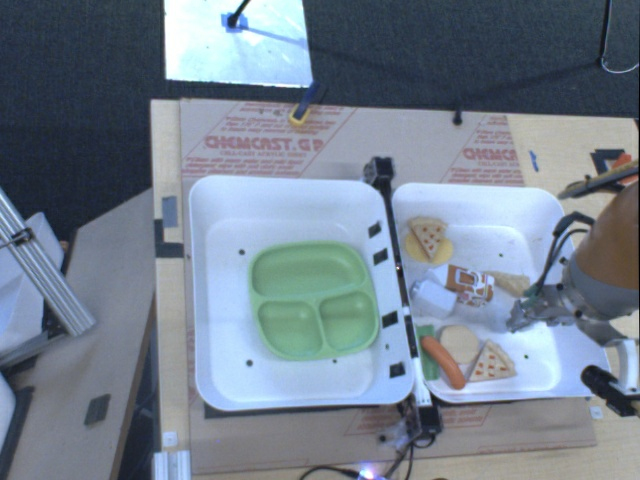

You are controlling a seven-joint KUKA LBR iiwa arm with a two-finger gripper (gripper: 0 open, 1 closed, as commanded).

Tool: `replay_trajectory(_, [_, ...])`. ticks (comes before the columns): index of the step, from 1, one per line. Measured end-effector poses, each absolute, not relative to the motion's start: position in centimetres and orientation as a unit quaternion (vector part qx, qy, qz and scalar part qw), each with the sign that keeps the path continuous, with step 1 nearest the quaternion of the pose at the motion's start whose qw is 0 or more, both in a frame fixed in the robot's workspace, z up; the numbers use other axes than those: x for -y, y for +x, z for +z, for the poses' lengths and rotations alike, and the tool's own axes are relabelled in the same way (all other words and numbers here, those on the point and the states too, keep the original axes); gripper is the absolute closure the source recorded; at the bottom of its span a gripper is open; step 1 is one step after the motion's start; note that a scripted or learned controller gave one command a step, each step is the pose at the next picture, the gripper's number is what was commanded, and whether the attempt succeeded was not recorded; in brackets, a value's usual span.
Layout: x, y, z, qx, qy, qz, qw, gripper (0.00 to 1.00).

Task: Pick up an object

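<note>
The right bin [540, 208] holds several toy foods. A pizza slice on a yellow disc [428, 239] lies at its far left. A small brown and white box [470, 285] and a white cup [433, 295] sit near the middle, with a beige piece [511, 284] beside them. Near the front lie an orange sausage [442, 361], a round bun [460, 340] and a second pizza slice [490, 363]. My gripper [524, 315] reaches in from the right, low over the bin floor. It stands just right of the box and above the front pizza slice.
The left bin [220, 218] bears a green divided plate [312, 299]. A black divider with clips [392, 268] runs between the two bins. The orange and grey arm [608, 258] covers the right bin's right wall. A metal sheet [238, 28] lies beyond the bench.
</note>
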State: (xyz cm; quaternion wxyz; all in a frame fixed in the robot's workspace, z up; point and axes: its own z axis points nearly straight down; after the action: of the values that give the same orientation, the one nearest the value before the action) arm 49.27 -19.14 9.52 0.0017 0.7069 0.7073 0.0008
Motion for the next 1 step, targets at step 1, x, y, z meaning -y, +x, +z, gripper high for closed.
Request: replay_trajectory(1, [18.97, 49.74, 15.9, -0.709, 0.706, 0.0017, 0.004, 1.0])
